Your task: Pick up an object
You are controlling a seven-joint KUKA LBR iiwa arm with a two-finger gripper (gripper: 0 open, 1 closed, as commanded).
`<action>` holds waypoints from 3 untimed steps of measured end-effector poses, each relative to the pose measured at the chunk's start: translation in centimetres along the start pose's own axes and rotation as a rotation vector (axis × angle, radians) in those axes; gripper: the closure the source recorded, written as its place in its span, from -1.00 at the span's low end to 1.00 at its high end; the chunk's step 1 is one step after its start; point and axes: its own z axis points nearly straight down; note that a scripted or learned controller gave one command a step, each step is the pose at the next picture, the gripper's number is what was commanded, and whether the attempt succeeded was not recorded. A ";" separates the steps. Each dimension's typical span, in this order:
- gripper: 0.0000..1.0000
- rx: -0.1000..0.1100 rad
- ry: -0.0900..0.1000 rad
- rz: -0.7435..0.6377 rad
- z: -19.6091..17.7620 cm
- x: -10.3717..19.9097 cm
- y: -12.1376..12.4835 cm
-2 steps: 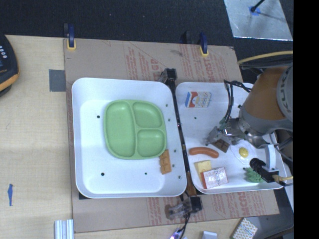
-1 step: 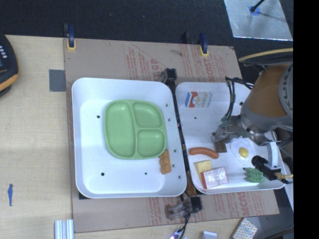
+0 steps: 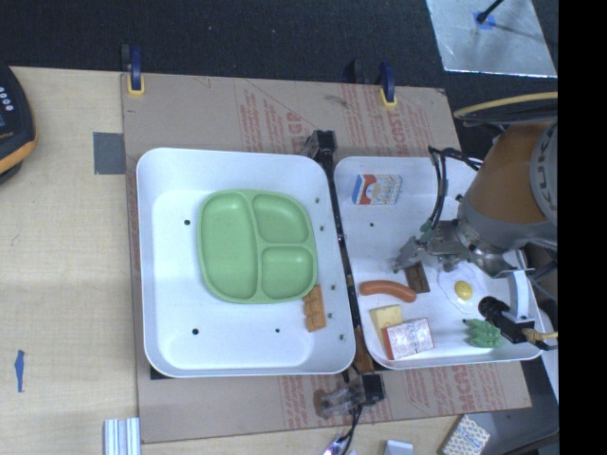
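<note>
My gripper (image 3: 415, 260) hangs low in the right bin (image 3: 353, 180), near its middle, with the grey arm (image 3: 507, 192) reaching in from the right. Just below it lies a small brown piece (image 3: 415, 277); whether the gripper touches it is unclear. A red sausage (image 3: 387, 290) lies a little to the lower left. Below that are a yellow block (image 3: 385, 315) and a red-and-white packet (image 3: 408, 337). A fried egg (image 3: 463, 290) and a green leafy piece (image 3: 484, 333) sit at the lower right. A small blue-and-orange carton (image 3: 377, 190) lies at the bin's back.
The left bin (image 3: 156, 282) holds a green divided plate (image 3: 256, 245) and a brown cracker (image 3: 313, 308) by its right wall. Both bins rest on cardboard (image 3: 237, 112) clamped to the bench. A black cable (image 3: 438, 183) loops beside the arm.
</note>
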 end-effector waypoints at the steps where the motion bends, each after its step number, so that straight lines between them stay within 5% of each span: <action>1: 1.00 0.001 -0.001 -0.001 -1.1 -0.1 0.0; 2: -1.00 0.001 -0.001 -0.002 -1.0 -0.1 0.0; 3: 1.00 0.001 -0.002 -0.002 -2.1 -0.2 0.0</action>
